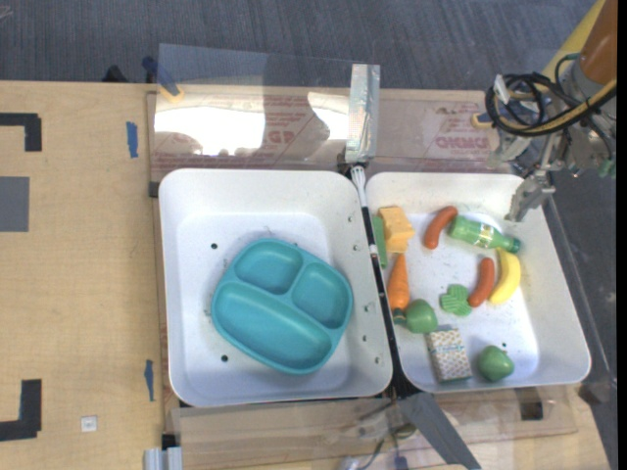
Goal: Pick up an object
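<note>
Gripper (529, 196) hangs over the right bin's (563, 306) back right corner, can't tell its grip. The green bottle (482, 233) beside it could roll off, crowding the banana (506, 277).

a pale wooden desk (78, 292) carries strips of blue tape (131, 139) and black markings (24, 131). beyond it lies dark grey carpeted floor (294, 13). a clear plastic sheet (255, 106) catches bright glare.

Light wooden bench (69, 262) — two white bins (186, 292) side by side
</note>
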Action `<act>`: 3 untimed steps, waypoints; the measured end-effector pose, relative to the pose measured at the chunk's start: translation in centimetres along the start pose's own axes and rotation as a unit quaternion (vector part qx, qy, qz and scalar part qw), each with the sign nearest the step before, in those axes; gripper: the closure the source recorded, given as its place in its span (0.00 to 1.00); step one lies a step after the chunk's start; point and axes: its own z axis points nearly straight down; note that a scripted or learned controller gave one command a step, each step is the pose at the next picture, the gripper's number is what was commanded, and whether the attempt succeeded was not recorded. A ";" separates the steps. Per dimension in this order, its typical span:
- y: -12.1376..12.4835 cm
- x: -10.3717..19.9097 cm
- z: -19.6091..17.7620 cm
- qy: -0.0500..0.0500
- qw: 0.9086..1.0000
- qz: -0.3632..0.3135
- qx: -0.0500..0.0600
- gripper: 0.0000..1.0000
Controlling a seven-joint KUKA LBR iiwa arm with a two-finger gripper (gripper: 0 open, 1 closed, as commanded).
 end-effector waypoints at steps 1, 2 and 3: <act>0.7 -0.7 15.7 0.005 0.999 0.041 -0.002 0.00; 7.3 -0.3 18.6 -0.001 0.998 0.062 -0.001 0.00; 2.5 1.1 18.7 0.000 0.995 0.104 0.000 0.00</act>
